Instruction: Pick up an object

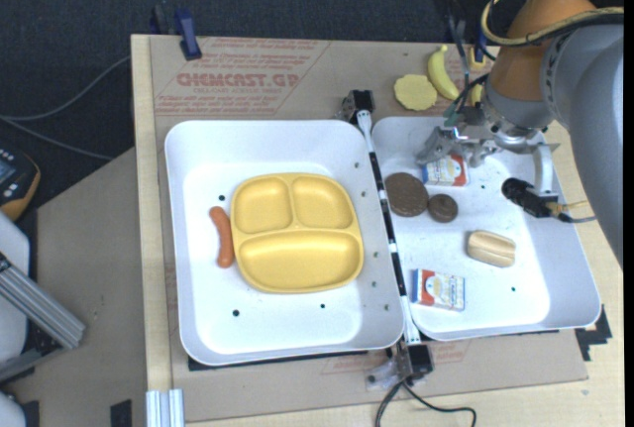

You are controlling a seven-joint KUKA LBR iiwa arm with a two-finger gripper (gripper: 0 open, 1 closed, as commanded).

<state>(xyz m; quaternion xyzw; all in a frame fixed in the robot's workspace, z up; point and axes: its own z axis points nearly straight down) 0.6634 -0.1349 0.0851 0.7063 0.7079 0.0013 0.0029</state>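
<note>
**A:** What lies farthest left?

**B:** On the tabletop [149, 217], the left bin [297, 326] holds an orange sausage [224, 237]. It lies lengthwise just beside the left edge of a yellow divided plate [295, 232]. The plate sits flat near the middle of that bin, with its three compartments facing up.

**A:** And across the divide?

**B:** The right bin [535, 286] has a large brown cookie [405, 193] close to its left wall. A smaller cookie [442, 208] touches it on the right. Toward the near edge a carton [438, 290] with red and blue print lies flat, well apart from the cookies. A tan bread roll [491, 248] rests to the right of the smaller cookie, between it and the bin's right side.

**A:** Where is the gripper?

**B:** The gripper [461, 140] hangs over the far part of the right bin, directly above a second small carton [448, 171]. That carton sits on the bin floor just behind the cookies and is partly covered by the gripper. Whether the gripper is open or closed, I cannot tell. I also cannot tell whether it touches the carton.

**A:** Anything outside the bins?

**B:** Behind the right bin, a yellow round slice [415, 92] and a banana [443, 73] lie on the tabletop, just beside each other. The grey arm [584, 68] comes in from the right.
</note>
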